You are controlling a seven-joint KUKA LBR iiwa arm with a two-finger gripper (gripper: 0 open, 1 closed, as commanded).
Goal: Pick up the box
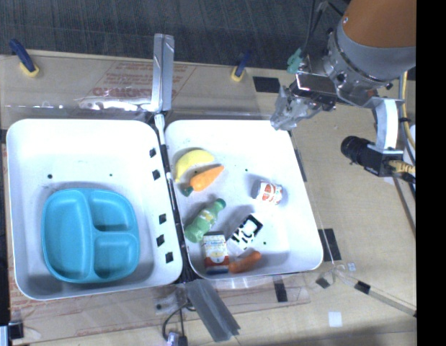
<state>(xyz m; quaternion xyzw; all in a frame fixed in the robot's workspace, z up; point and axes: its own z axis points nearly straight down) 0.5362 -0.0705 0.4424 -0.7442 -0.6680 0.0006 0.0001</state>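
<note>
Above the right bin's [298, 186] far corner, hand [286, 117] state unclear; box [245, 231] lettering perhaps unreadable.

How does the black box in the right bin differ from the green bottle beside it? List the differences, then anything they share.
Colour: the black box is black with white markings; the green bottle is green.
Shape: the box is flat and angular; the bottle is rounded with a narrower neck.
Position: the bottle lies near the bin's left wall; the box lies nearer the middle.
Shared: both lie tilted in the right bin, apart from the pincer above the bin's far corner.
</note>
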